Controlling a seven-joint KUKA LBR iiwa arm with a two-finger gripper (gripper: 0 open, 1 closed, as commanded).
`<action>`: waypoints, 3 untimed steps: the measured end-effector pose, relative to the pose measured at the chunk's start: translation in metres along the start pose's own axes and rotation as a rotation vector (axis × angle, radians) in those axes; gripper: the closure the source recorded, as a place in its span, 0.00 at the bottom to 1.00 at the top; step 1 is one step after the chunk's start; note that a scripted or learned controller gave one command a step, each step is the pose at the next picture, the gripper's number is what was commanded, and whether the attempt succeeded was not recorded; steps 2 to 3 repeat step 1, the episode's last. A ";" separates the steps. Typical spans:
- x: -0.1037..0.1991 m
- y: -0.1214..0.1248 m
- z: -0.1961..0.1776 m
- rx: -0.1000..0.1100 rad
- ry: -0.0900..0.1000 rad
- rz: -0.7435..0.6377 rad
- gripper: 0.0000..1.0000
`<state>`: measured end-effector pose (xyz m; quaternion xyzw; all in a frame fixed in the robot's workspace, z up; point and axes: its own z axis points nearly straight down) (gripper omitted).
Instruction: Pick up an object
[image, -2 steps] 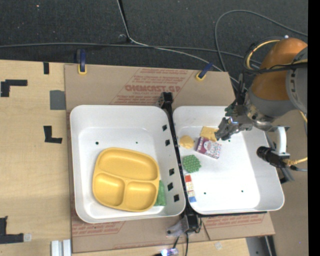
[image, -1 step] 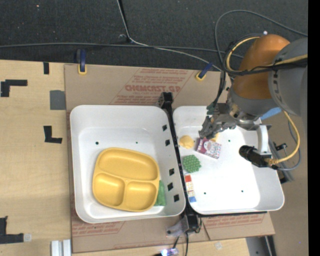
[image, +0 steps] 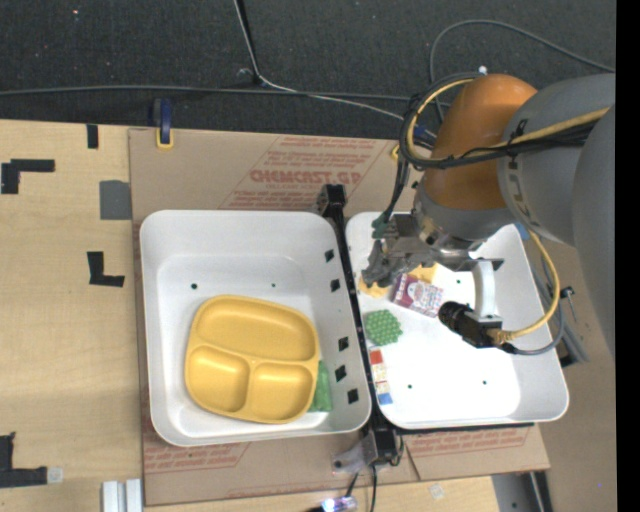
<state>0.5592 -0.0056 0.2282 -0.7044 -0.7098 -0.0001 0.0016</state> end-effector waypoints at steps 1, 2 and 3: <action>0.061 -0.017 0.002 0.001 -0.001 0.000 1.00; 0.061 -0.017 0.002 0.001 -0.001 0.000 1.00; 0.061 -0.017 0.002 0.001 -0.001 0.000 1.00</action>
